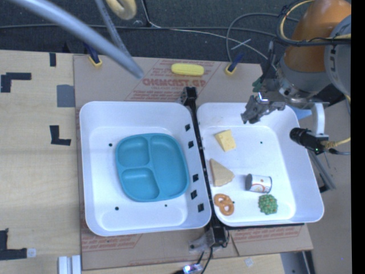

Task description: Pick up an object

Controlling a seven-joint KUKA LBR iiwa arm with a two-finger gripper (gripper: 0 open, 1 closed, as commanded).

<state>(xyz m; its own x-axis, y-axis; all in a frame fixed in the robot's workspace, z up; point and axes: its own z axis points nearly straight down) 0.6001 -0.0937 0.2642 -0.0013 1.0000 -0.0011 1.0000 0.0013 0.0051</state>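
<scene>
The gripper (252, 114) hangs over the right bin (305, 170) at its twelve o'clock edge; its grip state cannot be told. The nearest pick — a yellow cheese block (225, 140) at seven o'clock from it — looks light, stiff and best pinched across its flat sides; the wrist hides the tool's tips.
</scene>
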